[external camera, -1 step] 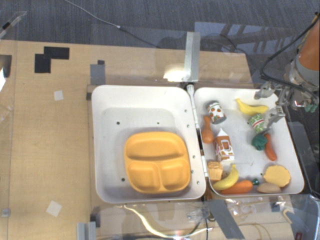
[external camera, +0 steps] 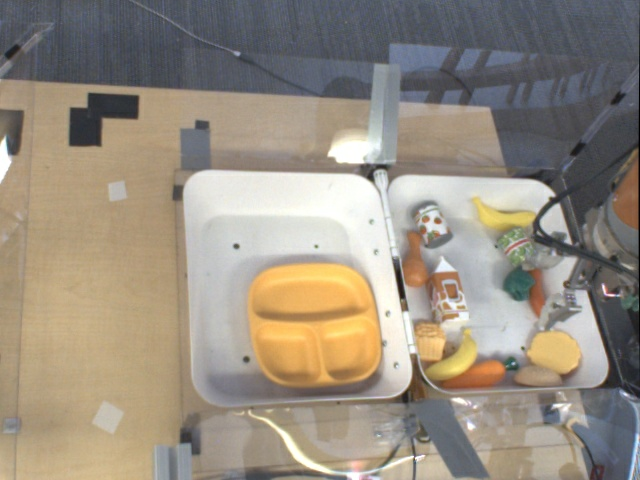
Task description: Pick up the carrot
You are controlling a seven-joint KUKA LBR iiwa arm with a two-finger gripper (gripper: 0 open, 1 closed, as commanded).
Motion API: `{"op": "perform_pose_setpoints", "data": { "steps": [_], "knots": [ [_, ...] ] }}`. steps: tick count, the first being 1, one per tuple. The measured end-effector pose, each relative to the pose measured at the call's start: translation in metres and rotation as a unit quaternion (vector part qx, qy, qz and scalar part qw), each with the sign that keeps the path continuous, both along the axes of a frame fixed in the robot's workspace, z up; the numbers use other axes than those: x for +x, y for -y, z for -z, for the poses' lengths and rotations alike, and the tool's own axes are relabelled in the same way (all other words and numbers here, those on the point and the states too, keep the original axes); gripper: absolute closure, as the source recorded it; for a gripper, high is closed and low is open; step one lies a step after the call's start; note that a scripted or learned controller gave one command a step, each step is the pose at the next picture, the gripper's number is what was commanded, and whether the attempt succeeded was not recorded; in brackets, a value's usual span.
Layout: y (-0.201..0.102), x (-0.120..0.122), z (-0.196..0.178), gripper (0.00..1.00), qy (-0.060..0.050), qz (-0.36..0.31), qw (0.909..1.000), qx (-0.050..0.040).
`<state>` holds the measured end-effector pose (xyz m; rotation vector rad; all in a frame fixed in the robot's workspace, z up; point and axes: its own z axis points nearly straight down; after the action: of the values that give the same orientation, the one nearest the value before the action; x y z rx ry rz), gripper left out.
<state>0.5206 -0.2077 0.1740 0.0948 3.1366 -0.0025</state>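
Two white bins sit on the bench [external camera: 90, 298]: the left bin [external camera: 215, 268] carries one yellow compartment tray [external camera: 315, 323]; the right bin [external camera: 480, 193] holds two bananas and one carrot [external camera: 478, 374] along its near wall; the pincer [external camera: 558, 313] hangs over that bin's right side, its grip state unclear

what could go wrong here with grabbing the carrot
The carrot lies near the right bin's right side, tight against the green toy, so the gripper close by could catch that instead. A second orange vegetable lies at the bin's front edge beside a banana and could be taken for the target. The yellow disc sits just below the gripper and may get knocked on descent.
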Motion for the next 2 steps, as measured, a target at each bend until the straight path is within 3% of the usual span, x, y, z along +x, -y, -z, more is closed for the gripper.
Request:
{"op": "perform_pose_setpoints", "data": {
  "steps": [1, 2],
  "knots": [
    [-0.002, -0.032, 0.048, 0.0, 0.001, 0.041, 0.9992, 0.0005],
    [-0.002, -0.029, 0.084, 0.0, 0.006, 0.158, 0.9875, 0.0004]
  ]
}}
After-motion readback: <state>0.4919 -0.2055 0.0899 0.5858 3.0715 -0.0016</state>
